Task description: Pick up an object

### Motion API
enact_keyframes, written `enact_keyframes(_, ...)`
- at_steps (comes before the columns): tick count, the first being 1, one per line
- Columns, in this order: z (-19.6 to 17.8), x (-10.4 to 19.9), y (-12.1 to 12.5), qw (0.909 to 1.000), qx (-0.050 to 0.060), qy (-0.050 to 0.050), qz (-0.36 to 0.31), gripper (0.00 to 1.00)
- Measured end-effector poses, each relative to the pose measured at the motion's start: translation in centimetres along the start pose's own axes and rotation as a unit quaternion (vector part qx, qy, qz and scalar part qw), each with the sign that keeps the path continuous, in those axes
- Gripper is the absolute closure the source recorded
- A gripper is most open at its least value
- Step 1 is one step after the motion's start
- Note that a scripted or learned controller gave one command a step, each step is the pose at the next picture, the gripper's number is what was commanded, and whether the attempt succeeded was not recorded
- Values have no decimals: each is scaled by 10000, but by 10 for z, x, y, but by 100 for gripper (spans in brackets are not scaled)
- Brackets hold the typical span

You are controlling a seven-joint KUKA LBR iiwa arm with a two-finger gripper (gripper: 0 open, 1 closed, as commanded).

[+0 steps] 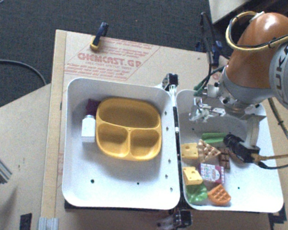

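Grey arm (pixel 276 66) over right bin (pixel 266 186) | gripper (pixel 206 110) — grip unclear | toy food (pixel 205 170) below

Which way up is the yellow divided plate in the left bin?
Right side up. The yellow divided plate lies flat in the left bin, its three compartments facing the camera.
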State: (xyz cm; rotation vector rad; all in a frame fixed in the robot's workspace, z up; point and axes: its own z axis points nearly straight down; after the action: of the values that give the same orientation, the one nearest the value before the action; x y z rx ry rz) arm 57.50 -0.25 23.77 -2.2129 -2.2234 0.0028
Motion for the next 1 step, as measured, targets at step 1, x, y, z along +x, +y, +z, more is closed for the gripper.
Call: enact_keyframes(1,-2,48,-21,10000,-1,4,-4,100)
